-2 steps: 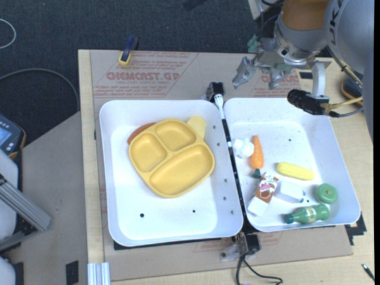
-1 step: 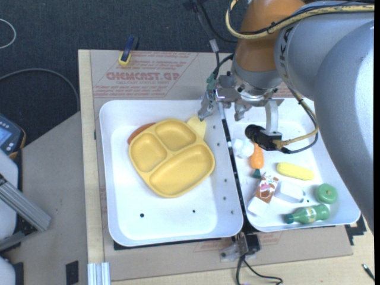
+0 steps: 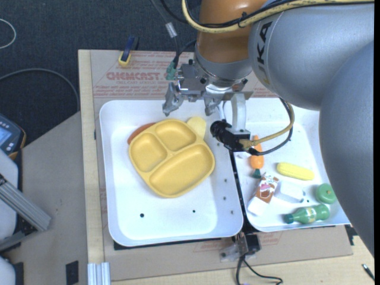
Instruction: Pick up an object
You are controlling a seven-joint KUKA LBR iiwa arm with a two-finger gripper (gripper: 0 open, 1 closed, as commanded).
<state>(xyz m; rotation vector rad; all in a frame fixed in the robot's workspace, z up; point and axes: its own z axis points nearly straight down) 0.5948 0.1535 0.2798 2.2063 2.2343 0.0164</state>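
Note:
My gripper (image 3: 191,107) hangs over the back of the left bin (image 3: 160,218), its two fingers spread open with nothing between them. Just below it lies a yellow divided plate (image 3: 172,158), tilted across the bin's middle. A pale yellow piece (image 3: 197,124) pokes out behind the plate's far rim, right under the gripper. A red-orange object (image 3: 135,136) peeks out from under the plate's left edge.
The right bin (image 3: 309,126) holds an orange carrot (image 3: 256,161), a yellow banana-like piece (image 3: 295,171), a small red and white carton (image 3: 267,189), a green bottle (image 3: 306,214) and a green round item (image 3: 325,193). A blue and yellow clamp (image 3: 126,51) sits at the board's back edge.

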